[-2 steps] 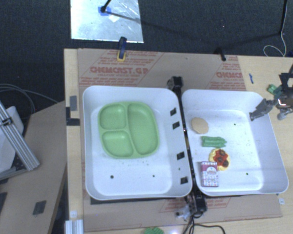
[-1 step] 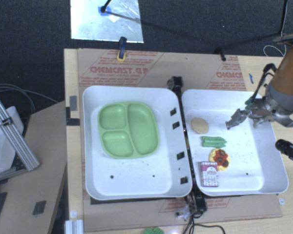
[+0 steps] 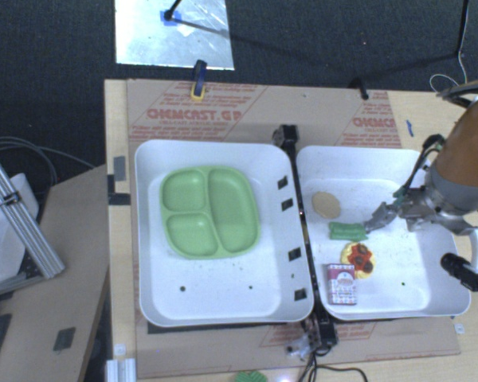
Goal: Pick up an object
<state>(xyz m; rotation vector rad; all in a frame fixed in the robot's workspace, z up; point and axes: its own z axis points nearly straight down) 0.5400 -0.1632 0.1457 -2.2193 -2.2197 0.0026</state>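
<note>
Approach step in hand, nothing lifted yet. Gripper [image 3: 380, 216] sits low inside the right shallow white bin [image 3: 398, 297], near its middle, tip just beside or touching the right end of the small green elongated plastic piece [image 3: 346, 231]; contact can't be confirmed at this res. Finger spacing not readable from this slant, so cannot tell whether spread or closed. Other candidates in same bin: round tan flat disc [image 3: 327, 204] toward the far-left part, yellow-and-red round toy item [image 3: 358, 258] near centre, red-and-white small rectangular packet [image 3: 342, 283] by the near-left corner. Left white bin [image 3: 215, 313] carries a pale green three-compartment plastic tray [image 3: 209, 212]. Judgement: next move requires centring over the green piece, closing on it, then a straight lift; piece is narrow, so off-centre closing likely pushes it aside.
</note>
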